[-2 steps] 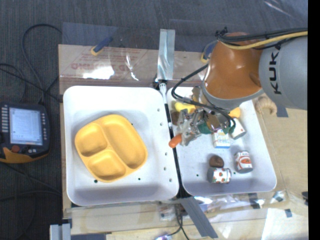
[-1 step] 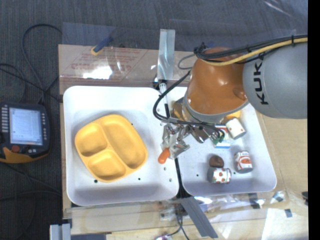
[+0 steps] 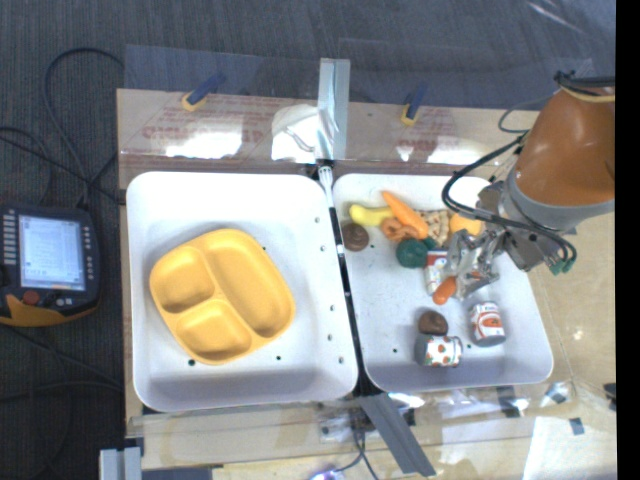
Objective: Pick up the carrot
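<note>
**Gripper low in the right bin, beside a small carrot**

The arm [image 3: 570, 148], with its broad orange band, leans in from the right and reaches down into the right bin [image 3: 520, 368]. Its gripper [image 3: 472, 266] sits low over the middle of that bin, metal parts crowded together. Whether the pincer is spread or pressed together I cannot tell from here; the metalwork is too tangled and small to read.

Just at the gripper's left and a little below lies a small orange carrot [image 3: 443, 290], tilted, its upper end touching or very close to the metalwork. I cannot make out that it sits between the tips. A second, longer orange piece [image 3: 404, 212] lies near the top of the bin, slanting beside a yellow banana [image 3: 366, 214]. Below that piece sits a dark green round item [image 3: 411, 254], and a brown round item [image 3: 355, 235] rests against the bin's left wall.

Toward the front of the right bin are a brown lump [image 3: 432, 321], a red-and-white can [image 3: 486, 322] to its right, and another small can [image 3: 439, 350] lying on its side near the front edge.

The left bin [image 3: 160, 378] holds a yellow divided tray [image 3: 220, 293], set at an angle. A handheld control pendant [image 3: 47, 264] lies on the floor, well left of the bench.
</note>
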Controlling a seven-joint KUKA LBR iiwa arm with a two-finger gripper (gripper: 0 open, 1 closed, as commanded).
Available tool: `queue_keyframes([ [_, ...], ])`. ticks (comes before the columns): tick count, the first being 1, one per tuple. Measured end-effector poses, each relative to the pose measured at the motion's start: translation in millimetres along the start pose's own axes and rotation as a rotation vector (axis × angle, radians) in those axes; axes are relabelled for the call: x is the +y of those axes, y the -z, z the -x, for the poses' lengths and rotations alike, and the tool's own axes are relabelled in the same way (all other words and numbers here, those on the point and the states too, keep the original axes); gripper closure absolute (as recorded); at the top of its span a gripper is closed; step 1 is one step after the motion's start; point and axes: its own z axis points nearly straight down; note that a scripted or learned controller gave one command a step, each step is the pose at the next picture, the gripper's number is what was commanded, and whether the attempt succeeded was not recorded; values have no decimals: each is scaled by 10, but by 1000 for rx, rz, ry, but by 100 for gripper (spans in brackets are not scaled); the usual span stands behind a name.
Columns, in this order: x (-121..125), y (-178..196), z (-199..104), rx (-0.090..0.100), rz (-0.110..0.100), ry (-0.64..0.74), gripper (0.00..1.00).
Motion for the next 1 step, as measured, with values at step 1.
queue_keyframes([
  [1,-672,-59,619,-4,4,-111,100],
])
